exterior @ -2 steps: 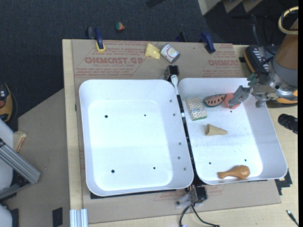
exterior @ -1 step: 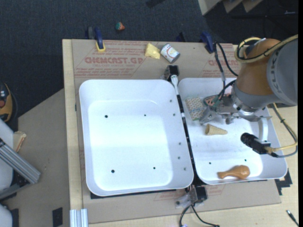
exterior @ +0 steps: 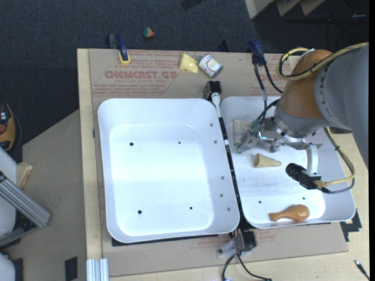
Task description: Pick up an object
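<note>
Two shallow white bins side by side on a brown board [exterior: 146,75] printed with red lettering.

Left bin [exterior: 117,122]: bare white floor, a few small dark holes, nothing lying inside.

Right bin [exterior: 345,206]: three loose things. Near the upper left corner, a grey mesh-like pad [exterior: 240,131] flat on the floor, close to the divide between the bins. Just below and right of it, a pale cone-shaped wedge [exterior: 267,160], tip pointing right. Toward the lower rim, an orange drumstick-shaped toy [exterior: 290,214], lying flat, well apart from the other two.

Reaching in from the right over the right bin, a grey arm with an orange band [exterior: 302,92] above the wrist. Below the band, the gripper [exterior: 262,134], low over the bin floor between the mesh pad and the wedge, just beside the pad's right edge. Finger spread not readable from this slant; cannot tell how far open, and nothing seen clamped between them. A black cable fitting [exterior: 300,176] hanging from the wrist over the bin's middle.

Outside the bins, along the board's top edge: a yellow scrap [exterior: 188,64], a small white box [exterior: 210,66], blue clamps [exterior: 122,47].
</note>
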